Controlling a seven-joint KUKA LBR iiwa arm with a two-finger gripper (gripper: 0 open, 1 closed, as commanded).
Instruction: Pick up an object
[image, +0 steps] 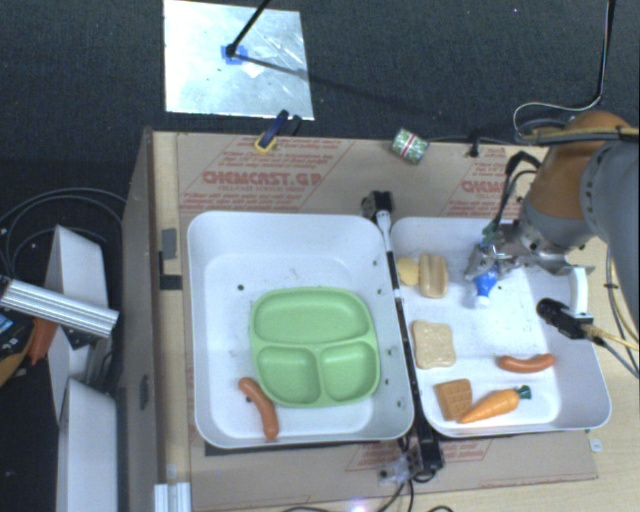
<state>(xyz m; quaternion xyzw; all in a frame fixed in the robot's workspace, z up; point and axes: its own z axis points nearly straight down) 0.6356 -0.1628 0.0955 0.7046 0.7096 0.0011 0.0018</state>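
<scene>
The gripper (487, 272) hangs low over the back half of the right bin (590, 395), with a small blue piece showing at its tip just above the bin floor. Whether that blue bit is part of the gripper or something caught in it cannot be made out, and how the gripper stands cannot be told from this slanted view. No object is visibly lifted, so the pick reads as not yet done; the arm looks to be at the reaching or closing stage at best.

Nearest to the gripper, toward the bin's inner wall, lie a bread roll (433, 274) and a small yellow piece (408, 271), side by side and close to it without touching. Farther toward the front sits a slice of toast (433, 343), then a cracker (452, 397) and a carrot (493, 404) by the front edge, with a sausage (525, 364) near the right wall. All of these rest flat on the bin floor.

In the left bin (215, 250) sits a green divided plate (314, 345), and a second sausage (260, 407) lies at its front left corner, well apart from the gripper.
</scene>
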